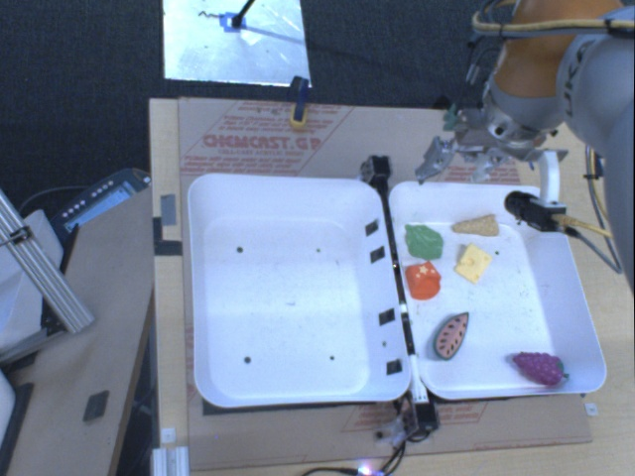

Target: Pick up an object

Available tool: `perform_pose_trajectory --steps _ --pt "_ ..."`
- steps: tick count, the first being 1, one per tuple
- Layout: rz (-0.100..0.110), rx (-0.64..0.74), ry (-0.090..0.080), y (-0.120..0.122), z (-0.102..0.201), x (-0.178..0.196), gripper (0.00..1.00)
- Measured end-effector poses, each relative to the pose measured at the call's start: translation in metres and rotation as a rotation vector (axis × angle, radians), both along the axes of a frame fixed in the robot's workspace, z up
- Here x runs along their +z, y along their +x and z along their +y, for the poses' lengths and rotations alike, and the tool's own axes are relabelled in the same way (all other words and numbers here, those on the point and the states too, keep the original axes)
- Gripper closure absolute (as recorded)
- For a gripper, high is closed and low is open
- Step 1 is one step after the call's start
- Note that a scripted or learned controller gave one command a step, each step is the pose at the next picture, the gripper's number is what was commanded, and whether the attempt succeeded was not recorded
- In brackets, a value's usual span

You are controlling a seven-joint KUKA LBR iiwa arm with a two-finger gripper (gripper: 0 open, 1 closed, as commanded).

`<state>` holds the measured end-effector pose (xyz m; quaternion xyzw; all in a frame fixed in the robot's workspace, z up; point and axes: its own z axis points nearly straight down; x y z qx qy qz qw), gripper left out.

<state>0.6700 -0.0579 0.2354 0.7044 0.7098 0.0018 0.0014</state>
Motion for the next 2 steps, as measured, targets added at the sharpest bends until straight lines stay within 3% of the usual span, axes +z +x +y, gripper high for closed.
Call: perform_pose_trajectory --steps 1,2 --pt "0.007 0.003 0.004 -0.014 0.083 -0.046 0.0" --pt "0.001 -0.002 0.001 -0.012 0.078 -0.032 1.0"
